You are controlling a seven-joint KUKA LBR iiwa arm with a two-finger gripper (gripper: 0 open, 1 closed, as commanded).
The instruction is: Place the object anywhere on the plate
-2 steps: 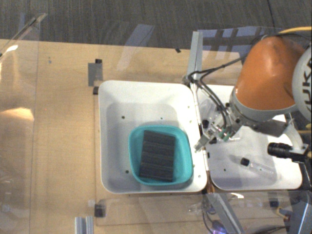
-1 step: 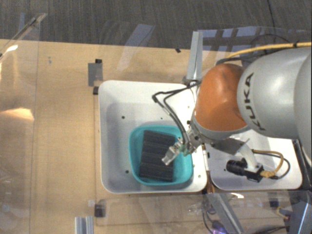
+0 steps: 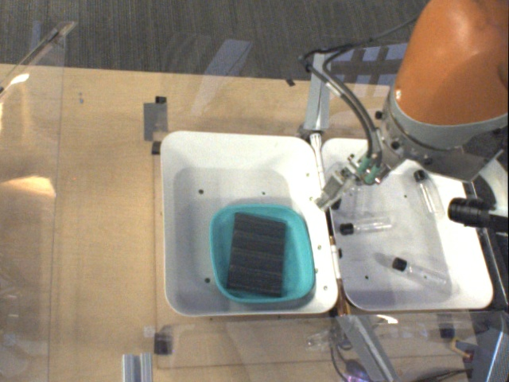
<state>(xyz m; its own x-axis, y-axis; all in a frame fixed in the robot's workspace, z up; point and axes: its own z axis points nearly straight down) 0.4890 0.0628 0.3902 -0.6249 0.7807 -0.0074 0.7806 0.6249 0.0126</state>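
The pincer (image 3: 330, 195) hangs at mid-frame over the right bin's (image 3: 461, 293) left rim, its grip impossible to judge, with the clear tube (image 3: 367, 226) just lower right, lying left-to-right, and the teal plate (image 3: 301, 245) lower left.

dark ridged block (image 3: 257, 253), flat on teal plate (image 3: 300, 245)

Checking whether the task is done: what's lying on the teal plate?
A dark ribbed block lies flat on the teal plate in the left bin. The plate surface beneath the block is covered, so anything under it can't be seen.
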